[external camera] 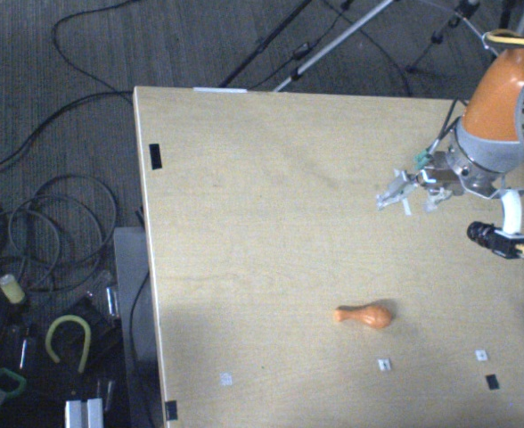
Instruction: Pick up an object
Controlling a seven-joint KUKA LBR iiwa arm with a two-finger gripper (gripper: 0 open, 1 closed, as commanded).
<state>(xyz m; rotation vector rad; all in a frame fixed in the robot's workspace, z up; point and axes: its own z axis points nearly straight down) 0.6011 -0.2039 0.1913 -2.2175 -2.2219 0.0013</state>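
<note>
No readable writing anywhere out here: the small black marks and pale square tags on the surface [271, 239] are too small to make out, and nothing carries a brand or label you could read. Now to the object: an orange toy [365, 316], shaped like a little drumstick or gourd, with a rounded bulb at its right end tapering to a thin neck with a small knob at its left end. It lies flat on its side on the pale wood-look surface, casting a slight shadow beneath it, nothing touching it. Taking the toy as our landmark: the gripper [406, 193] sits well apart from it, up and a little to the right, its pale metal fingers [390, 196] spread apart with nothing between them, pointing left. Behind the gripper, further right of the toy, comes the grey wrist with the orange band [499, 96] swelling above it, and a black fitting [492, 236] shows at the right edge, up-right of the toy. Just below the toy, slightly right, sits a small pale tag [385, 364]; more small marks lie further right of that. Far left of the toy, off the surface, cables [48, 221] loop over the grey carpet, with a green hooked tool [68, 337] among them.
</note>
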